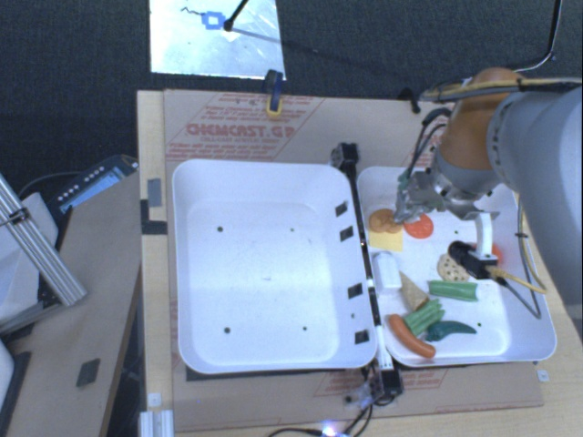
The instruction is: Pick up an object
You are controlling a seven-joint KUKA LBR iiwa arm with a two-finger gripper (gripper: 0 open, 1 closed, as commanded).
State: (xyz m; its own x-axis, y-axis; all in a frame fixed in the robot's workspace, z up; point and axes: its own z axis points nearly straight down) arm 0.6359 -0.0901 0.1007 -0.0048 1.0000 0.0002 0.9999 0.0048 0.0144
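Red "CHEMCAST GP" lettering, upside down, on brown protective sheet (pixel 241 121)

I work in a robotics lab, not a home. My pincer (pixel 407 209) hangs over the right white bin (pixel 524 335), which holds plastic toy food. Left of it sits a second white bin (pixel 196 244). Beneath both lies printed cardboard (pixel 241 121) on a plywood bench (pixel 148 153). Far left stand aluminium rails (pixel 36 258). Cables (pixel 556 16) trail above me.

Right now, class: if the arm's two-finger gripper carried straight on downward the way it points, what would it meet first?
Most likely the round orange toy piece, or the red round slice beside it: the gripper hangs just above both in the right white bin. Depth from this slanted view is unclear.
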